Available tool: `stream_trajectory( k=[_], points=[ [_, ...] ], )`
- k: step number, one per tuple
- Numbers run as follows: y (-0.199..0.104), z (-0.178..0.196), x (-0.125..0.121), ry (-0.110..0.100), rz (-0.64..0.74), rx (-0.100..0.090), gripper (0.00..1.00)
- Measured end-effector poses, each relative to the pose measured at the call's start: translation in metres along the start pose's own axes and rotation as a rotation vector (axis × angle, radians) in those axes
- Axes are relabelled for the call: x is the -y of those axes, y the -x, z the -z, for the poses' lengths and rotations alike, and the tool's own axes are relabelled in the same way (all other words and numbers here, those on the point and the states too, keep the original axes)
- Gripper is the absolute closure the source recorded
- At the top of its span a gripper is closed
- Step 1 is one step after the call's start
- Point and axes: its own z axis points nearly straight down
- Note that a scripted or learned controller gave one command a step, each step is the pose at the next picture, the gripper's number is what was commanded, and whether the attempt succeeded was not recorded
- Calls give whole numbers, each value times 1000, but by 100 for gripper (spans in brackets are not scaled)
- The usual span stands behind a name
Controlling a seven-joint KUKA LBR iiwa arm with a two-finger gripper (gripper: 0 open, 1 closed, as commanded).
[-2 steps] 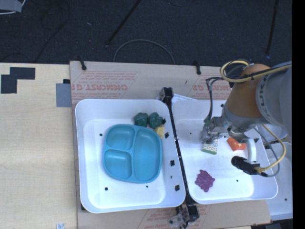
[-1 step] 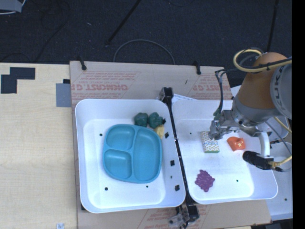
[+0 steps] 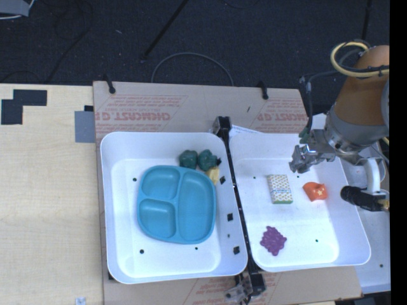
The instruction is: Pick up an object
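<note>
Currently logged: gripper (image 3: 303, 161) above the right bin (image 3: 356, 259), back edge; nothing visibly held, finger spread I cannot tell. Candidates: orange piece (image 3: 315, 191) nearest, patterned block (image 3: 280, 189) beside it, purple cluster (image 3: 273, 240) (farther forward). I'd centre above one, then descend straight.

light: even, bright overhead | shadows: faint | glare: mild on white bins (image 3: 118, 170) | focus: slightly soft

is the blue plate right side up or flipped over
Right side up. The blue plate lies flat in the left bin with its three compartments facing the camera, raised dividers visible between them.
</note>
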Motion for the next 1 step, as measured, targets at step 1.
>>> stream_trajectory(
  k=[1],
  points=[
    [1,9,0,-5,0,-1,100]
  ],
)
